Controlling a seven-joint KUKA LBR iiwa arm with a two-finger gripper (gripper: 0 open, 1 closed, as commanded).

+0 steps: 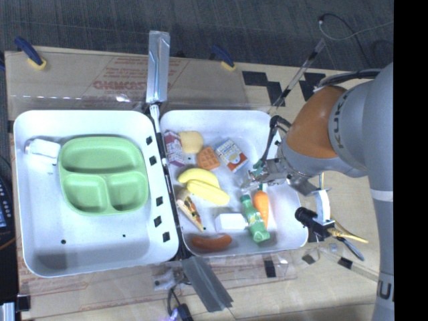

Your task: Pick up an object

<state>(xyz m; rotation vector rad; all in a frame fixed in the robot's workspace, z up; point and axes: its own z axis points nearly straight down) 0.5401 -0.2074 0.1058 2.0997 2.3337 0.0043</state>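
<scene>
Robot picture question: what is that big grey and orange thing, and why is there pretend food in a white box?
The big grey and orange thing is a robot arm. The camera hangs above a bench and looks down on it at a slant, and the arm reaches in from the right. At the arm's end is a pincer for grabbing things, and it sits low over the right bin. I can't make out whether it is open or closed, or whether it has anything.

Two white bins sit side by side. The left bin holds a green tray with three sections. The right bin is full of toy food: bananas, a carrot, a green bottle, a sausage, a waffle and a small juice carton.

The robot's job is to pick up one object.
</scene>
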